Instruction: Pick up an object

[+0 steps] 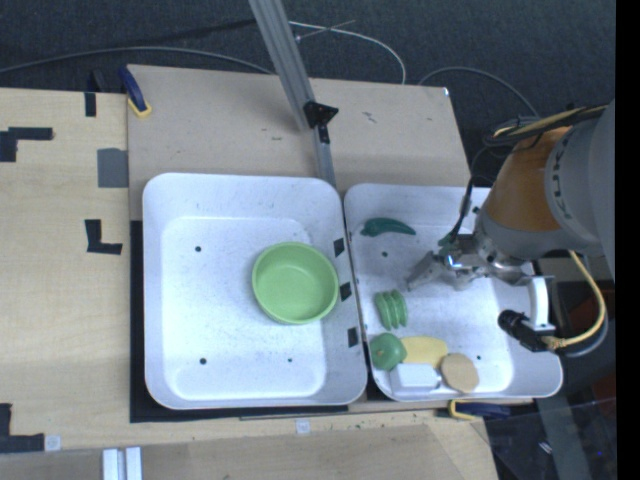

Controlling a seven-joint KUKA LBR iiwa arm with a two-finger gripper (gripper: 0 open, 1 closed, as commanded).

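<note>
Over right bin point(520, 373): gripper point(415, 276) low, fingers spread apart, grasping nothing. Nearest item, ribbed green piece point(391, 308), lies just below fingertips, untouched. Dark green pepper point(387, 228) near far wall. Green bowl point(295, 283) in left bin point(190, 208). Judgement: pick not yet made; closing and lifting remain.

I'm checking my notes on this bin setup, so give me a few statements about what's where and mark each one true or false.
1. The green bowl sits in the left bin. True.
2. The gripper is over the left bin. False: it is over the right bin.
3. The dark green piece lies near the right bin's far edge. True.
4. The tan disc lies inside the bowl. False: it lies at the right bin's near edge.
5. The yellow piece lies in the right bin. True.
</note>
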